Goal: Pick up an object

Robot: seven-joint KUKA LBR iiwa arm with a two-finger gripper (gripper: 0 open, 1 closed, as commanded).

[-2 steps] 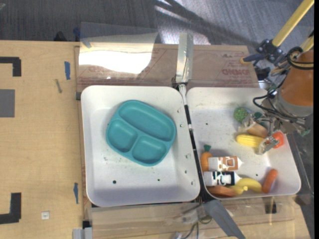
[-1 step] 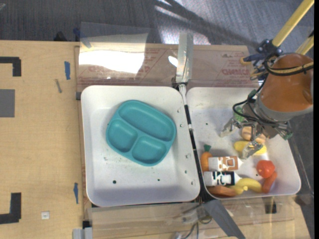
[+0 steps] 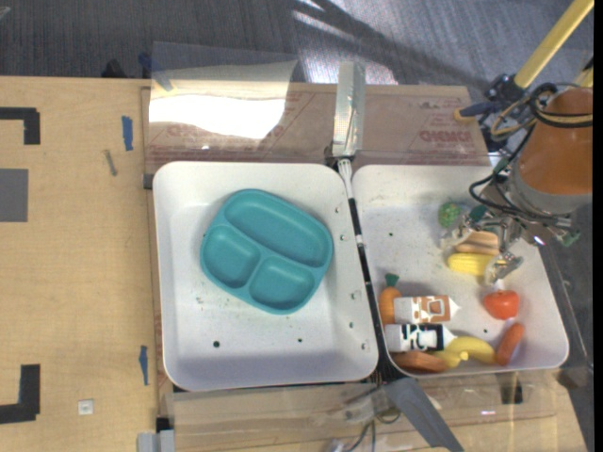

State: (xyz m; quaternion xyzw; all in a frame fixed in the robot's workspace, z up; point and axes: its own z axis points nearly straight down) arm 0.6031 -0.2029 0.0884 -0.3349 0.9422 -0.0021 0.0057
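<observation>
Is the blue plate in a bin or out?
In: the teal divided plate lies flat inside the left bin.

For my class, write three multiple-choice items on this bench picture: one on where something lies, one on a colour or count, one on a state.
1. Where does the divided plate lie?
A. In the left bin
B. In the right bin
C. On the wooden bench outside the bins

2. What colour is the divided plate?
A. Red
B. Teal
C. Yellow

3. How does the plate sit?
A. Propped on edge against the bin wall
B. Upside down
C. Flat, hollows facing up

Key:
1 A: the divided plate rests inside the left bin, while the toy foods, such as the tomato and the banana, lie in the right bin.
2 B: its whole surface is teal against the white bin.
3 C: its three hollows are open to the camera, and it lies level on the bin floor.
</observation>
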